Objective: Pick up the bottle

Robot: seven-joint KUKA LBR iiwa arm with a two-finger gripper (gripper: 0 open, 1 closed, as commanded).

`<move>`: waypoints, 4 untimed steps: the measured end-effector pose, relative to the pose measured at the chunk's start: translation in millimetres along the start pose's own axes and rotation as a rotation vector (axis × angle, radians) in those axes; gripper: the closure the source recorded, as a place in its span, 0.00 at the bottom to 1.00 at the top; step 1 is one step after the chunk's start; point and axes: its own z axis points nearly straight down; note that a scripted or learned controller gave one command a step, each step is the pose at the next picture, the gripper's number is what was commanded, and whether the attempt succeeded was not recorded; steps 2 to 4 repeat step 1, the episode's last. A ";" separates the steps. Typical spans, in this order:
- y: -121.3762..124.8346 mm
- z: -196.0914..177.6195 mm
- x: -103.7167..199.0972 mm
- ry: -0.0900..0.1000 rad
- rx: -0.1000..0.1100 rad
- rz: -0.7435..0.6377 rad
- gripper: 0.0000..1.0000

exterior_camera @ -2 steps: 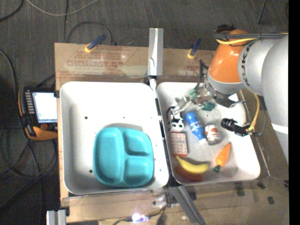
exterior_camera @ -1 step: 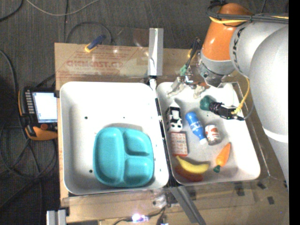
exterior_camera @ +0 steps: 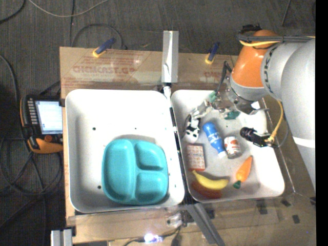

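Yellow banana [exterior_camera: 210, 180] at right bin's front, blue plastic bottle [exterior_camera: 213, 138] with white cap lying tilted mid-bin, tool [exterior_camera: 211, 105] just above it, grip state unclear

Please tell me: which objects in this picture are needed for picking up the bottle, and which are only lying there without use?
Belong to the job:
- blue bottle, lying in the right bin
- gripper, above that bin's far end

Just lying about:
- banana
- carrot
- small can
- black-and-white cow toy
- flat red packet
- turquoise divided plate in the left bin
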 end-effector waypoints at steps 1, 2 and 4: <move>-14.6 9.8 -27.2 0.008 -0.016 0.197 0.00; -14.6 9.8 -27.2 0.008 -0.016 0.197 0.00; -14.6 9.8 -27.2 0.008 -0.016 0.197 0.00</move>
